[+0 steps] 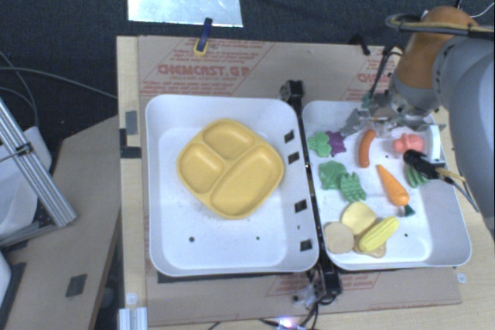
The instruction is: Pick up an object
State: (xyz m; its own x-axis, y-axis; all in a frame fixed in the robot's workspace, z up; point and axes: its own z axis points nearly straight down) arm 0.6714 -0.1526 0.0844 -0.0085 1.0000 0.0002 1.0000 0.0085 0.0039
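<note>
The right bin (448,239) holds several toy foods: an orange sausage-shaped piece (363,148), a pink piece (407,143), a carrot (392,185), purple grapes (337,141), green leafy pieces (332,174), a corn cob (379,234) and a tan round piece (338,237). My gripper (370,120) hangs low over the far end of this bin, just above the orange sausage-shaped piece and left of the pink one. I see nothing held in it.
A yellow three-compartment plate (230,166) lies in the left bin (166,243). A black divider (303,166) runs between the bins. A dark green piece (418,166) lies by the right wall. The arm's grey body (464,89) overhangs the right bin's far right corner.
</note>
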